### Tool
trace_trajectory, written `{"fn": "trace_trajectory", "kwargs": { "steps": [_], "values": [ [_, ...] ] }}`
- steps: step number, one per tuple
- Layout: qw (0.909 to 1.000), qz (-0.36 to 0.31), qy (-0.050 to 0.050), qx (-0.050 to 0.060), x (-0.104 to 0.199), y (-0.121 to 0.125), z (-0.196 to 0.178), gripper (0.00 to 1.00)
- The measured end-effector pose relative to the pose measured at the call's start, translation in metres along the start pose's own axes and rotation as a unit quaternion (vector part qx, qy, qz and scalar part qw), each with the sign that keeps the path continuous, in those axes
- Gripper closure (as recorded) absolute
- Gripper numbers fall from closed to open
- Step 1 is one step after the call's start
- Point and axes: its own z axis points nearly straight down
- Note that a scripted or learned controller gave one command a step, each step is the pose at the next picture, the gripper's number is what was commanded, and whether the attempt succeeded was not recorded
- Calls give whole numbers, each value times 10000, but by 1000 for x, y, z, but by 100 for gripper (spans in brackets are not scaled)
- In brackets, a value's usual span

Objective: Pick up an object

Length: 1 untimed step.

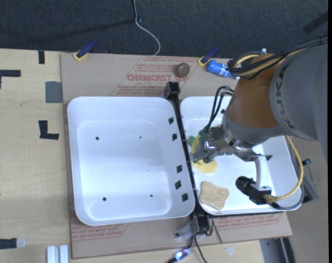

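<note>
Objects for picking are all over in the right bin [275,206], so here's what you've got in the camera view. You can see a tan, speckled cracker-looking piece [214,194] lying flat near the front left corner of that bin, well clear of the arm. Just behind it there's a pale yellow lump [207,167], and tucked against the divider between the bins is something green and yellow [194,143], partly hidden by the wrist hardware.

Your arm [275,100] comes in from the right, big grey body with the orange band, and it's hanging low over the left half of the right bin. The end effector [205,153] sits right on top of the yellow and green pieces, close to the divider. Can't tell if it's spread or pinched, it's too cluttered and dark down there.

Left bin [122,106] is just white floor with a few small dark dots. Both bins rest on a brown cardboard sheet [149,78] on the worktop [23,163].
</note>
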Motion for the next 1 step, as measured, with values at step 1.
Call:
{"fn": "trace_trajectory", "kwargs": {
  "steps": [1],
  "values": [
    [10000,12,-10,-1,45,20,-10,100]
  ]
}}
